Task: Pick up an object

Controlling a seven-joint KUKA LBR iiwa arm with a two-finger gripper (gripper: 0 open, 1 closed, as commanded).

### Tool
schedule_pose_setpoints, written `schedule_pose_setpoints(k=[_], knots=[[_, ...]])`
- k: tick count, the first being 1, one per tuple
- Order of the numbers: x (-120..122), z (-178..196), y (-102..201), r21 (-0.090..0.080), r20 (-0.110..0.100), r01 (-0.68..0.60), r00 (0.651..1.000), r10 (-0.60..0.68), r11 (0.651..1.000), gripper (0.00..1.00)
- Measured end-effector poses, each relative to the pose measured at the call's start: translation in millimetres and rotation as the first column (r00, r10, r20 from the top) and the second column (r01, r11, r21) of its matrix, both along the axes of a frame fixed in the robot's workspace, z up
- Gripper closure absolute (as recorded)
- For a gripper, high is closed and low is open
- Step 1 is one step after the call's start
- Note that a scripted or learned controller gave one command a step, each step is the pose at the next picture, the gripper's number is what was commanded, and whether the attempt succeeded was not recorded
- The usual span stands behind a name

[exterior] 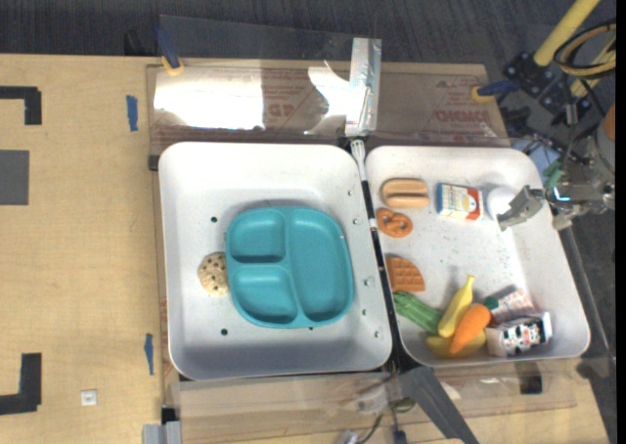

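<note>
One tool (pixel 516 207) on this rig, and it sits low over the far right side of the right bin (pixel 572 281), reaching in from the edge. I honestly can't tell from this angle whether it's apart or together, and I see nothing clearly clamped in it. My guess is it's lining up on whatever is closest. That would be the pale rounded item (pixel 497 198) just beside it, or the little milk carton (pixel 458 201) next to that. The pickable stuff is nearly all in this bin. A hot dog (pixel 405 193) and a round orange snack (pixel 394 224) lie along the left wall, with a waffle-ish brown piece (pixel 405 274) below them. At the near end, a green veggie (pixel 416 311), a banana (pixel 456 307) and a carrot (pixel 469 328) are piled touching each other, with a cow-print carton (pixel 518 334) alongside. That clump looks awkward to grab cleanly. The left bin (pixel 186 198) holds a teal divided plate (pixel 290 264) with bare compartments and a cookie (pixel 213 273) against its left rim. Both bins sit on the wooden surface (pixel 68 237).
</note>
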State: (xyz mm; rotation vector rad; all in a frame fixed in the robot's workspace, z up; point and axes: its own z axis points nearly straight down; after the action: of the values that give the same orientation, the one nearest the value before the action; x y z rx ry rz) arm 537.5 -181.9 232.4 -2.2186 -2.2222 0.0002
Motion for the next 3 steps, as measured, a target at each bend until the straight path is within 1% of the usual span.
schedule_pose_setpoints(k=[1, 2, 3], knots=[[20.5, 82.5, -36.1, -0.003, 0.007, 0.234, 0.972, -0.234, 0.972, 0.00], [15.5, 40.1, -15.9, 0.000, -0.001, 0.054, 0.999, -0.054, 0.999, 0.00], [-40.9, -80.4, -8.2, 0.001, -0.007, 0.065, 0.998, -0.065, 0.998, 0.00]])
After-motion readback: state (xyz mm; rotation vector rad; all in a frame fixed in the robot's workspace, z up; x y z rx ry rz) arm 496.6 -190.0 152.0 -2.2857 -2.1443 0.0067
